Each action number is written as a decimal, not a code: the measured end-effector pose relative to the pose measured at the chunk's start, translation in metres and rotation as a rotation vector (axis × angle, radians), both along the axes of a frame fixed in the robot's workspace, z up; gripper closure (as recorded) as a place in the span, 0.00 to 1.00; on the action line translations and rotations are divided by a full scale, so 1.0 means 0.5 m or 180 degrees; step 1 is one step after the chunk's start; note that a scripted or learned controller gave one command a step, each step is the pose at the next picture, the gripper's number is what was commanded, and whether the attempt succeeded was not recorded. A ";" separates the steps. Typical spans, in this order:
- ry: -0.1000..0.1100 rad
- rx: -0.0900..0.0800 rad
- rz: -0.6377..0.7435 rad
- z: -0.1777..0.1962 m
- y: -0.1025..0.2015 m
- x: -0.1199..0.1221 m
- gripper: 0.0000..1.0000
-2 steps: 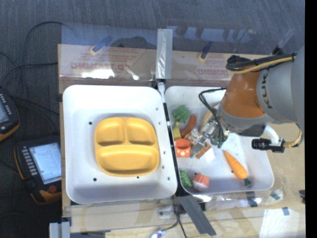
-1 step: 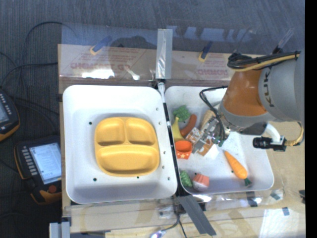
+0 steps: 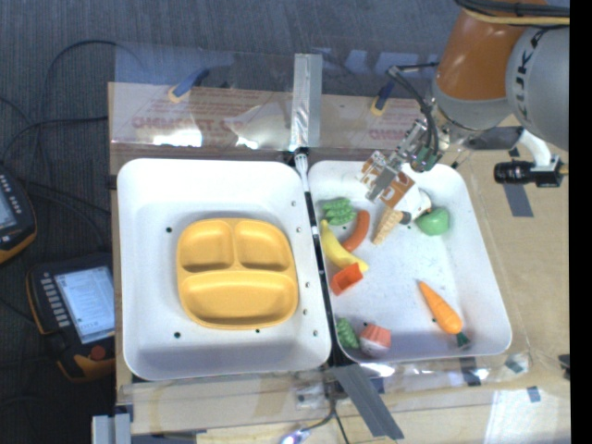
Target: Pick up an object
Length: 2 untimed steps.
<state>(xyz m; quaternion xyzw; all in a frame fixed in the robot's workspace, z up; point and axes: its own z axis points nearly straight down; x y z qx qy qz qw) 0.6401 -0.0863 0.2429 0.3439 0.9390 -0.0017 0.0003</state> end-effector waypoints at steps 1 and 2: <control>0.0009 0.0001 -0.1058 0.030 0.059 -0.111 1.00; 0.0009 -0.0001 -0.1684 0.035 0.107 -0.106 1.00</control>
